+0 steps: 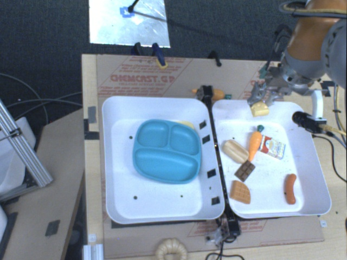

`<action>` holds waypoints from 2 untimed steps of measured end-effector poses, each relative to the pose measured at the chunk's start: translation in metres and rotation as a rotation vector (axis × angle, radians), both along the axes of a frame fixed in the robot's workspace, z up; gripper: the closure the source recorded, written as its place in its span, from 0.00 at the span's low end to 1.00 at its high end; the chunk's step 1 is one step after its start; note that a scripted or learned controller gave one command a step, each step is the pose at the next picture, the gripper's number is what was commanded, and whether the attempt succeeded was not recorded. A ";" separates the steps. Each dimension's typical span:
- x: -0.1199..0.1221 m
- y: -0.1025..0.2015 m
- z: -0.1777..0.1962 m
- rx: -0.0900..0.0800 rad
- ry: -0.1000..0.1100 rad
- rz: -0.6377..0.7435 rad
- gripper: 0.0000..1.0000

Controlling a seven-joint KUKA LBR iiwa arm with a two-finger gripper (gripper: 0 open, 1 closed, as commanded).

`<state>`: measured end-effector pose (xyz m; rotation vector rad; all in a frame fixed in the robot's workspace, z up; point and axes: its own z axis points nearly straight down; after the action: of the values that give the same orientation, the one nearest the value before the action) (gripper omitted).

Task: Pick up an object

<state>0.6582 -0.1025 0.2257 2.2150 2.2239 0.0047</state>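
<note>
claw [261, 103], seemingly gripping pale yellow block [260, 110]

Gripper [261, 97] sits over far edge of right bin [310, 161], pale yellow block [260, 110] right below it, touching or nearly so. Nearer the camera from gripper: carrot [255, 145], bread roll [235, 151], packet [272, 147] bunched close, narrow gaps btwn them. Further out: chocolate piece [244, 170], waffle [240, 192], sausage [290, 188] w/ more white floor around. Left of gripper: bin divider clips [206, 140], then blue tray [167, 150] taking up mid left bin [119, 161]; bare floor around its edges.
</note>
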 end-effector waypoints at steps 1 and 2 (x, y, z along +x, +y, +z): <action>-0.017 0.059 -0.007 0.001 0.004 0.005 1.00; -0.031 0.104 -0.011 0.001 0.004 0.005 1.00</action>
<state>0.6270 0.0010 0.2145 2.2123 2.2318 0.0020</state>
